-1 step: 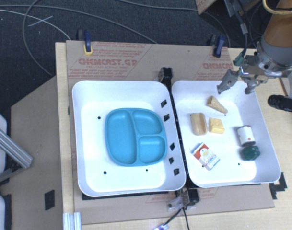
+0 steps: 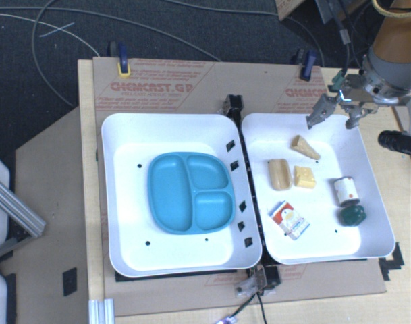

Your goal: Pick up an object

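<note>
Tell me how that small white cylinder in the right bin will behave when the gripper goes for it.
The white cylinder lies on its side on the smooth floor of the right bin, so a nudge would probably roll it. It looks small and rigid, likely light. The dark green object close beside it may block rolling that way.

Even, fairly bright overhead light falls on the scene, with a cool bluish cast. The two white bins [image 2: 117,181] come close to washing out, their inner walls showing only faint grey shading. Shadows are soft and short; a thin one lies under the blue tray [image 2: 190,193]. The dark floor [image 2: 43,59] at upper left stays dim. Focus is moderate throughout, with fine detail slightly soft and grainy. Small objects look smeared at their edges. No strong glare spots appear.
</note>
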You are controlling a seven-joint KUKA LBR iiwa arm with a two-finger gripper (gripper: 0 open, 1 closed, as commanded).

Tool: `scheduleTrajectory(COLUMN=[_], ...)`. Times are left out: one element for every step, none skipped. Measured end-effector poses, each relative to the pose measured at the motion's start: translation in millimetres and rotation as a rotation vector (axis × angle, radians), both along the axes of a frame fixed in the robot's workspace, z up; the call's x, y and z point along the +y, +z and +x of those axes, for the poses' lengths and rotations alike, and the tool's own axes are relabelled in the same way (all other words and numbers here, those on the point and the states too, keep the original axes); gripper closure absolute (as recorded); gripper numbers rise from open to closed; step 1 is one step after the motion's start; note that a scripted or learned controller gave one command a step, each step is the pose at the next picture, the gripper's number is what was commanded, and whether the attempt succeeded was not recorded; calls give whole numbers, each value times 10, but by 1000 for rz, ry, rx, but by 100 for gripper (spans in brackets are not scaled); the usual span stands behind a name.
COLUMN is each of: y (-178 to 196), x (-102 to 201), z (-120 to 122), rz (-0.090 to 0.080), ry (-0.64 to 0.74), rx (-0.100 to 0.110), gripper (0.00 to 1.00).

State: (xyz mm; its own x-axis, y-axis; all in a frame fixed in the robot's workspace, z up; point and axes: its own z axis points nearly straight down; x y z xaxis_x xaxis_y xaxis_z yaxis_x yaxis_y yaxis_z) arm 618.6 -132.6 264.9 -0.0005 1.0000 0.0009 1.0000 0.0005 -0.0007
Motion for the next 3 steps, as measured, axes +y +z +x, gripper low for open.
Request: scheduleTrajectory(y=[-616, -1218, -1744], x=[32, 79, 87], z=[-53, -130, -137], rz=[1, 1, 1], ry=[0, 0, -1], rx=[6, 7, 5], gripper=[0, 0, 0])
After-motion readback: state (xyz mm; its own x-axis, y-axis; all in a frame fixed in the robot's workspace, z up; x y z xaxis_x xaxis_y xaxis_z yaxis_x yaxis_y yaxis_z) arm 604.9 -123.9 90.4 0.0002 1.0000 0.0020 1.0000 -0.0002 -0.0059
